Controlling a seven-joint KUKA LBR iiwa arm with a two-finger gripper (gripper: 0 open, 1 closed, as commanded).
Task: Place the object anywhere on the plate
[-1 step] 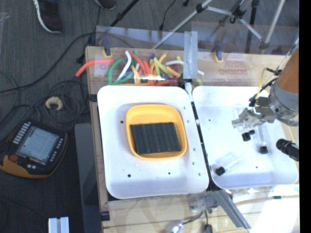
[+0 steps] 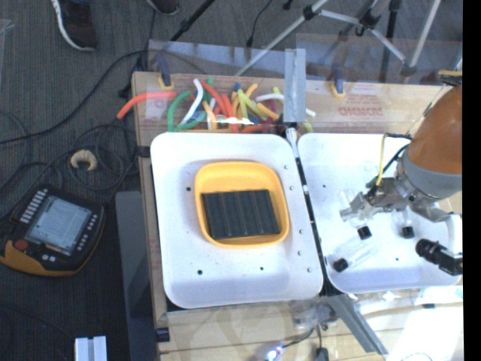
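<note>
Yellow plate holding dark ridged slab in left bin

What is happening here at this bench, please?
A grey robot arm with an orange band reaches in from the right, and its end effector hangs low over the right bin. Small dark objects lie in that bin near it; whether it holds anything is unclear. The yellow plate with a dark ribbed insert sits in the left bin, with nothing placed on it yet. Colourful tubes lie behind the bins.
</note>
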